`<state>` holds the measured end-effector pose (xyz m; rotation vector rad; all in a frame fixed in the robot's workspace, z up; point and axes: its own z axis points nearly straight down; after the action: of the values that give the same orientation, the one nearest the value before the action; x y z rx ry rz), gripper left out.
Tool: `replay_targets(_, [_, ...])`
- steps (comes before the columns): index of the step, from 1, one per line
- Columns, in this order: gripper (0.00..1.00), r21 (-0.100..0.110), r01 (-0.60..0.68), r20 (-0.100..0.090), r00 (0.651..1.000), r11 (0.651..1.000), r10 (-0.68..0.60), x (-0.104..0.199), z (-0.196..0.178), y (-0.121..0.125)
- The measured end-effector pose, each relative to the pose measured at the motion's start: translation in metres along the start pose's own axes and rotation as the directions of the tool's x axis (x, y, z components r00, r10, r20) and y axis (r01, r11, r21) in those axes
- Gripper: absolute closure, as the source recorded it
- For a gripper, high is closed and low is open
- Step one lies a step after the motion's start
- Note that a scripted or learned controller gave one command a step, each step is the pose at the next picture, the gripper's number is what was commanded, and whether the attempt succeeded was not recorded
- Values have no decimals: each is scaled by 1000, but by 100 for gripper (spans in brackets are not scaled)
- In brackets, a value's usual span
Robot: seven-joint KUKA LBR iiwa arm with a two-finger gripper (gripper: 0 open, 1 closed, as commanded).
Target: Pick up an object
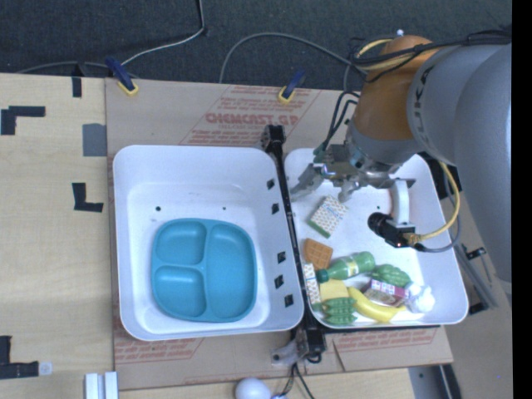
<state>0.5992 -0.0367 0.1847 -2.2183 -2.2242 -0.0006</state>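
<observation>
Brown cardboard covers the bench, and two shallow white bins sit on it side by side. Inside the left bin lies a blue plastic plate with three compartments. Over the far part of the right bin the grey arm's two-finger gripper hangs with its fingers spread apart, nothing between them. Just near of it lies a small white checked packet. Farther toward the near side cluster a tan waffle-patterned cracker, a green plastic bottle and a yellow toy banana.
</observation>
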Motion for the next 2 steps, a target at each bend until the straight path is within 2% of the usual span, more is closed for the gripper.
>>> replay_targets(1, [0,2,0,0,1000,1000,0,-5,1,19])
replay_targets(2, [0,2,-2,1,1000,1000,2,-13,1,-8])
